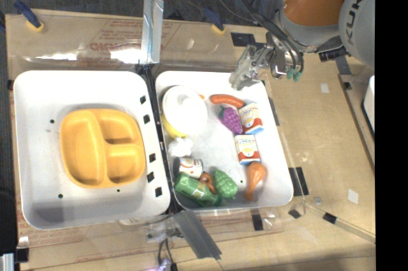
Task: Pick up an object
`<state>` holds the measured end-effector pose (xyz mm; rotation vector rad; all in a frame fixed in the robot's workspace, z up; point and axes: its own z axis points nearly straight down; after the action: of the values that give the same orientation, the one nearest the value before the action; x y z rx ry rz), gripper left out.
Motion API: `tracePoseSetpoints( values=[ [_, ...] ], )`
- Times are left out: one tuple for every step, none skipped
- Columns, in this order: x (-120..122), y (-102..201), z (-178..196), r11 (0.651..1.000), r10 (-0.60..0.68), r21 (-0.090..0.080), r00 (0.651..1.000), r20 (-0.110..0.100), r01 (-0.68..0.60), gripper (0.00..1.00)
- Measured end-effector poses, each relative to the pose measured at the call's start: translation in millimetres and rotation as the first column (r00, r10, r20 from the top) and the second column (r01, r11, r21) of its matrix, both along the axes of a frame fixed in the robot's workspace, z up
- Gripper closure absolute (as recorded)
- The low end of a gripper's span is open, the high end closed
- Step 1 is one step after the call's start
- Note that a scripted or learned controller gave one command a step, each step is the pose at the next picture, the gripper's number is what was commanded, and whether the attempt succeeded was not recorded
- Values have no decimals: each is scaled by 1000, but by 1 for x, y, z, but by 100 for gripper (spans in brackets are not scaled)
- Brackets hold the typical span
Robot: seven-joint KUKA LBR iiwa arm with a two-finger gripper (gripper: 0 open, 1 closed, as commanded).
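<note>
Brown board covers the bench [319, 136], taped at its corners, and on it sit two shallow white bins side by side, with a strip of silver tape [153, 30] standing up where they meet. Dark carpet lies beyond the far edge, crossed by a thin cable.

My gripper [245, 75] hangs over the far rim of the right bin [280, 168], just above the sausage [227, 99]. My fingers look parted a little and pinch nothing. I judge I am poised here because the nearest pickings are directly below me.

Everything worth taking is in that right bin: a white bowl [185, 107] sitting on something yellow, the sausage, purple grapes [231, 120], two small cartons [246, 148], an orange carrot-like piece [255, 177], and green toys [210, 187] crowded into the near corner (a tight heap, awkward for two fingers, I would guess). The sausage and grapes lie touching, so a careless close could catch both.

The left bin [29, 136] holds a yellow divided tray [102, 147], lying flat in the middle, well apart from my reach for now.
</note>
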<state>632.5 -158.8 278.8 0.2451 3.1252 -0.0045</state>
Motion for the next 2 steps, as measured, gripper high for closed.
tracePoseSetpoints(
  values=[
    [-1, -48, -38, 977, 214, 2, 977, -7, -214, 100],
    [-2, 17, -129, 991, 136, 7, 991, -12, -136, 100]
  ],
)
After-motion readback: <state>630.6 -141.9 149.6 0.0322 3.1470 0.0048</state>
